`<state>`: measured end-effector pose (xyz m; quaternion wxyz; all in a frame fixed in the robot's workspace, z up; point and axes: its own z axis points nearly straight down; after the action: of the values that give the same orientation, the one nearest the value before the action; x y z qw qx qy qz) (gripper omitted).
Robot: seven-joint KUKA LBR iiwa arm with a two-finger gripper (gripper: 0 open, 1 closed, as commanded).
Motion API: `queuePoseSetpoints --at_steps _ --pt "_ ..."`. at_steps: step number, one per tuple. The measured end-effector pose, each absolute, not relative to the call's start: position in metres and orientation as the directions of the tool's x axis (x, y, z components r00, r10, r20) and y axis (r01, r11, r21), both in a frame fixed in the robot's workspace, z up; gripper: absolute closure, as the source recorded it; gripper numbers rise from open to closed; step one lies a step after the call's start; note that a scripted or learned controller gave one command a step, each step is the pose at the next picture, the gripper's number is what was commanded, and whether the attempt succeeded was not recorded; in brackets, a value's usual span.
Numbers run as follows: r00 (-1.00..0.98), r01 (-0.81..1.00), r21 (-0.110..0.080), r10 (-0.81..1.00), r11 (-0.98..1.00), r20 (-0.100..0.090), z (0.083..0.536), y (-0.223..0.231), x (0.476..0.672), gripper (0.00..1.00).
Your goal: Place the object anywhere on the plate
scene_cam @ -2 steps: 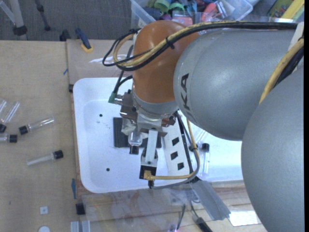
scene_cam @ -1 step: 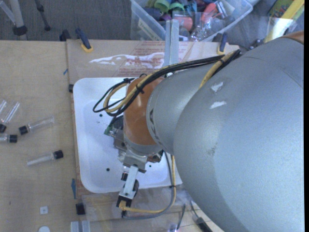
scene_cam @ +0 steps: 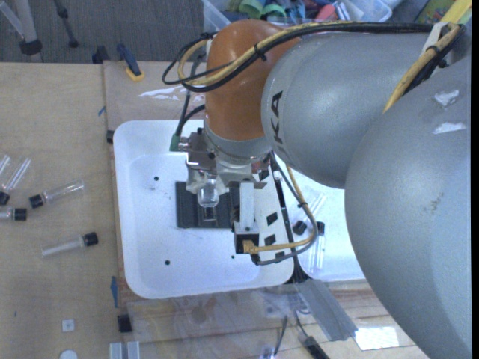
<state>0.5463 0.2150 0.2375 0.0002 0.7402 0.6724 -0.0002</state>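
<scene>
arm: over left white bin (scene_cam: 138,200) | gripper (scene_cam: 209,200): low above a dark flat thing (scene_cam: 187,204) on the bin floor | fingers: state cannot be told, nothing seen held | counter (scene_cam: 52,126): clear vials (scene_cam: 63,193) left of bin

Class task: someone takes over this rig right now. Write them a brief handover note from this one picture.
Gripper: low inside the left white bin, over a dark flat piece; whether it is open or shut can't be told.
Object: a small clear item sits at the gripper; a hold can't be confirmed.
Done: arm is down in the bin.
Left: confirm the object, then the placing.
</scene>
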Motion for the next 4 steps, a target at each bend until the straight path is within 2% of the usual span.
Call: queuePoseSetpoints --at_steps 1,2,3,4 --pt "-0.428 0.904 0.002 0.904 0.428 -0.002 0.299 0.224 0.667 1.00" --pt "0.057 0.998 -0.006 0.998 -0.057 -0.002 0.270 0.217 0.620 1.00" --pt "-0.586 0.810 -0.003 0.810 0.586 0.002 0.205 0.225 0.652 1.00" --pt "-0.694 0.720 0.004 0.720 0.694 -0.002 0.236 0.214 0.667 1.00"
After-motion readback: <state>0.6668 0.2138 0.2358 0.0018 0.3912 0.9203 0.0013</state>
